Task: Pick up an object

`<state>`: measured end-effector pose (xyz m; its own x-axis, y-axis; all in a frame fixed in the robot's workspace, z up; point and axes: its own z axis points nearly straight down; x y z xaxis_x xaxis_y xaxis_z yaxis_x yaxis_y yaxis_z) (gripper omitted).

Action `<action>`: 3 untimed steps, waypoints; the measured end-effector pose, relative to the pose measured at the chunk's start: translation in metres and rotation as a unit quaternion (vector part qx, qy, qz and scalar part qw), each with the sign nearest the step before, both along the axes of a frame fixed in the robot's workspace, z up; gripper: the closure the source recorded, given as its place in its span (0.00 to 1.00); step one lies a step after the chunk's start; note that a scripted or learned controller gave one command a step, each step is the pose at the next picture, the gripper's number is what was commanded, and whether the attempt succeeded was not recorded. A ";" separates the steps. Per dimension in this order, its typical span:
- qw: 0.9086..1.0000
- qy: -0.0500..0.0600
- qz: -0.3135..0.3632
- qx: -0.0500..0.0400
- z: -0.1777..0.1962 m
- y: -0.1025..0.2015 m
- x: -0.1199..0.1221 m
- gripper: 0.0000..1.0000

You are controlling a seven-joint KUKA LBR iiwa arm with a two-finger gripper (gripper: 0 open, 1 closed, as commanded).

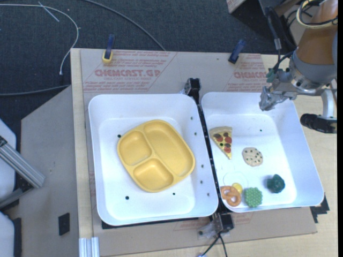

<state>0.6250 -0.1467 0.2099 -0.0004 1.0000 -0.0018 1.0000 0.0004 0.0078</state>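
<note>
The right white bin (289,121) holds a pizza slice (223,140), a round cookie (252,156), a pretzel (231,194), a light green broccoli piece (253,197) and a dark green piece (276,183). My gripper (268,101) hangs over the bin's far right corner, above and to the right of the pizza slice, apart from every object. Nothing shows between its fingers. The arm with its orange band (317,15) comes in from the upper right.
The left white bin (102,143) carries a yellow divided plate (155,155). A black clamp (192,85) sits at the far end of the divider between the bins. Blue clips (109,48) hold the cardboard base at the back.
</note>
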 end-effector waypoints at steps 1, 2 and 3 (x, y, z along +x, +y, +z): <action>1.000 0.000 0.001 0.000 0.049 -0.002 0.010 1.00; 1.000 0.000 0.001 0.000 0.089 -0.002 0.011 1.00; 1.000 0.004 0.003 0.002 0.091 0.051 0.012 1.00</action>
